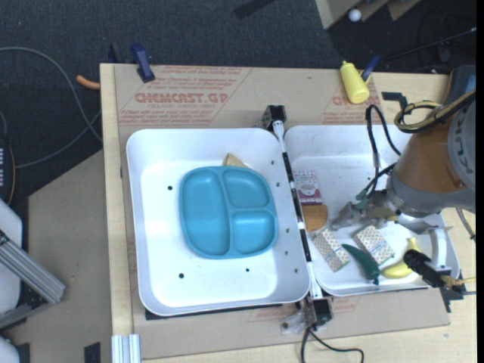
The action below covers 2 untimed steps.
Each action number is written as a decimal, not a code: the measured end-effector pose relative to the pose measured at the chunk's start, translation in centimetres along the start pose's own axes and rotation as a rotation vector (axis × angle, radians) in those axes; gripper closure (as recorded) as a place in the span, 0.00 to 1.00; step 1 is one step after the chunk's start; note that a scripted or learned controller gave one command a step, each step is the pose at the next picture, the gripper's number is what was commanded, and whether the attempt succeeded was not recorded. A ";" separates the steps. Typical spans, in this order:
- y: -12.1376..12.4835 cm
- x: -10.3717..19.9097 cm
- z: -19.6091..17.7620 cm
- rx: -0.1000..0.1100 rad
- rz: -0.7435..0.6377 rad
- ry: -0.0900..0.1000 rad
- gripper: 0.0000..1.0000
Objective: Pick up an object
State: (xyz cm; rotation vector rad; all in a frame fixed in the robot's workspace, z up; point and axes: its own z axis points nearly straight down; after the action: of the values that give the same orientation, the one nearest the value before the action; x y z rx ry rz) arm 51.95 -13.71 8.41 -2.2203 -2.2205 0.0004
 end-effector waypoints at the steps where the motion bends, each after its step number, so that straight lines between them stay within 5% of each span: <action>1: 12.3 -5.9 -5.3 -0.004 -0.001 -0.003 0.00; 2: -4.2 -8.3 -2.0 0.002 0.003 0.000 0.00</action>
State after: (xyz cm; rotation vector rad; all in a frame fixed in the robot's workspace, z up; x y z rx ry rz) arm 47.79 -22.03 10.43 -2.2223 -2.2166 0.0030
